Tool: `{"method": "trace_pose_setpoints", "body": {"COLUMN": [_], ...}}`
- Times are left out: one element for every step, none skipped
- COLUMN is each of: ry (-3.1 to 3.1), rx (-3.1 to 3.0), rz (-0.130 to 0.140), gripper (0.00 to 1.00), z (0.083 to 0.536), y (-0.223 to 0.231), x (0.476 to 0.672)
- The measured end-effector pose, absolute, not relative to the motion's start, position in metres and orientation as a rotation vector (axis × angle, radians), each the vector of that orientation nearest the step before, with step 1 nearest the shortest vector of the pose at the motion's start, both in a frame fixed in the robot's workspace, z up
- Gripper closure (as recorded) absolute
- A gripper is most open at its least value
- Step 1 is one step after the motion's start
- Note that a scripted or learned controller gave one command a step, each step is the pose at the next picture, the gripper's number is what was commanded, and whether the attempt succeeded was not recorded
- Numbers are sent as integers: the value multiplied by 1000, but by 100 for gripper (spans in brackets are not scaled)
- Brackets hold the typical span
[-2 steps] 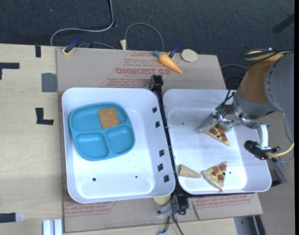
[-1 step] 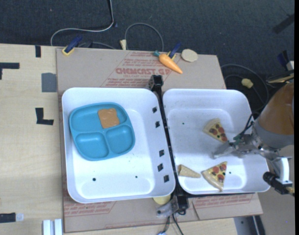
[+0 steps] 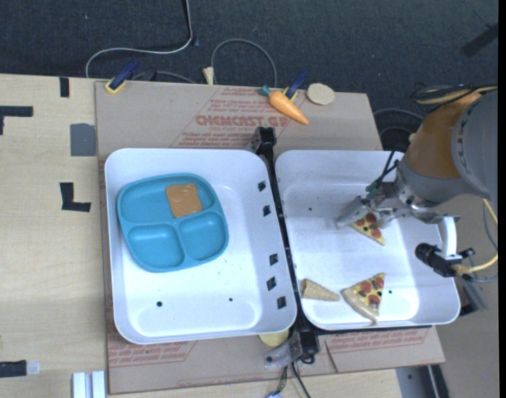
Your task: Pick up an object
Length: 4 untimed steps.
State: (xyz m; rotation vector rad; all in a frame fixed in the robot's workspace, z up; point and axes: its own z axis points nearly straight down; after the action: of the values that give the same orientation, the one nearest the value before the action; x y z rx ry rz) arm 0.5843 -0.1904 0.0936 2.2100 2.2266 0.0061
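Nearest, at right bin's front: pizza slice and crust piece, untouched. Farther back, pincer down at another pizza slice; open or closed, cannot tell. No lift yet.

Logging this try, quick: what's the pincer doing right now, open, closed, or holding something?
Pincer: down in the right bin at a pizza slice; open or closed cannot be told.
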Motion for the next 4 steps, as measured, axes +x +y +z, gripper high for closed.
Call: {"method": "trace_pose_setpoints", "body": {"ry": [2218,2226,2223,2218], "rx": [2230,2210,2221,2212], "rz": [-5,5,-1,1], "gripper": [0,0,0,100], "z": [120,124,85,98], "y": [-225,-198,-210,-210], "x": [497,589,596,597]}}
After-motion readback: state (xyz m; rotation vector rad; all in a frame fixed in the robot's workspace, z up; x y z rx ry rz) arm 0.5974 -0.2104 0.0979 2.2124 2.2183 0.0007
